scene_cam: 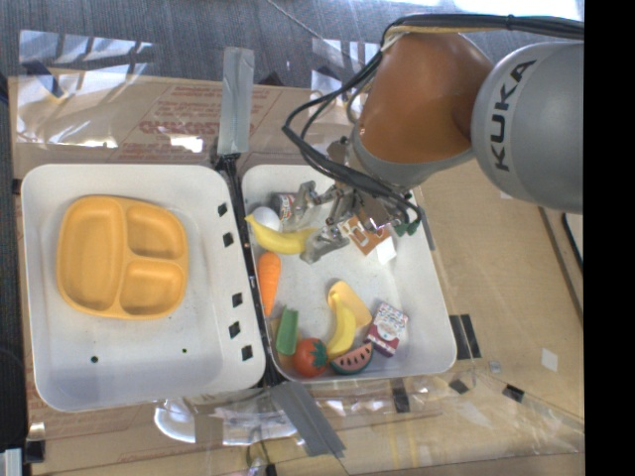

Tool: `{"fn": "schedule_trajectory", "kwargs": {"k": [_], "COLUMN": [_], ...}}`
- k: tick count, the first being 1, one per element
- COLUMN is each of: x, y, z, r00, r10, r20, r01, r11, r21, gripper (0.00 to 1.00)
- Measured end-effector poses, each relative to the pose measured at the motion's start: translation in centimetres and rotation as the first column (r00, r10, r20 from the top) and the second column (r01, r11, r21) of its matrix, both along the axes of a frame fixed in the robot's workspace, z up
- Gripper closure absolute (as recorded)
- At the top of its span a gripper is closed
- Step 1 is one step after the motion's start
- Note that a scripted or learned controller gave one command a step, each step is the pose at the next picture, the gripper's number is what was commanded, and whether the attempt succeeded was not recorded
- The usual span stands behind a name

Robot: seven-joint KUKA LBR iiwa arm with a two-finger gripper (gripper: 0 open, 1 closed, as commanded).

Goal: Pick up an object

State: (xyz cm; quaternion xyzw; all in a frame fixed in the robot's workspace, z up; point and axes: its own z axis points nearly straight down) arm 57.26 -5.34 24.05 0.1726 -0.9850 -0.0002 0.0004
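**Reaching into the right bin**

Hovering low over the right bin's (433, 296) far end, the hand (332, 228) sits just beside a banana (276, 238); whether it is open or closed cannot be told. Carrot (269, 280), a second banana (343, 317), tomato (309, 356) and melon slice (352, 359) crowd the near end. Likely fault: the curved banana slips aside on closing, or neighbours get nudged. The left bin (40, 365) holds a yellow plate (121, 256).

We look down at a slant from one fixed camera above the bench, near enough to frame both white bins (40, 266), the arm (526, 117) entering from our right.
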Motion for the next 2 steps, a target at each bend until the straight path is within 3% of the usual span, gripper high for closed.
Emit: {"fn": "schedule_trajectory", "kwargs": {"k": [1,2], "x": [-0.6,0.5], "y": [-8.6,-0.8], "z": [-3.7,0.0], "r00": [0.920,0.966], "r10": [0.393,0.259], "r20": [-0.002,0.006], "r01": [-0.393,-0.259], "r11": [0.920,0.966], "r21": [0.001,-0.001], "gripper": [1.00,1.00]}}
